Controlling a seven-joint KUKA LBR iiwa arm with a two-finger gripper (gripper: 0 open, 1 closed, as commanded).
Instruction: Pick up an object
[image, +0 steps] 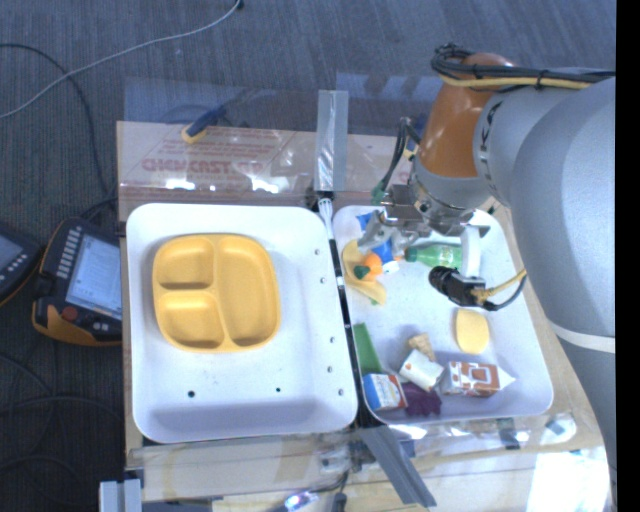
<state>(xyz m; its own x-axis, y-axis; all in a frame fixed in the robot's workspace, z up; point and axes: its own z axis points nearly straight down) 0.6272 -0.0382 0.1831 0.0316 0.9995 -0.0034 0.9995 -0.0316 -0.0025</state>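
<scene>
My gripper (383, 238) hangs low over the upper left corner of the right bin (410, 312), under the orange wrist band. Just below it lie a small orange piece (372, 266) and a yellow banana-like toy (362, 286). A green bottle (435, 256) lies to the gripper's right, partly hidden by the wrist. Further down the bin are a yellow oval (472, 330), a white carton (422, 372), a red-and-white carton (472, 378), purple grapes (424, 402), a blue-and-red can (383, 390) and a green strip (364, 350).
The left bin (240, 420) holds a yellow divided plate (215, 292). A black cabled part (455, 285) hangs off the wrist over the right bin. The arm's grey body covers the right side. A teach pendant (80, 280) lies on the floor at left.
</scene>
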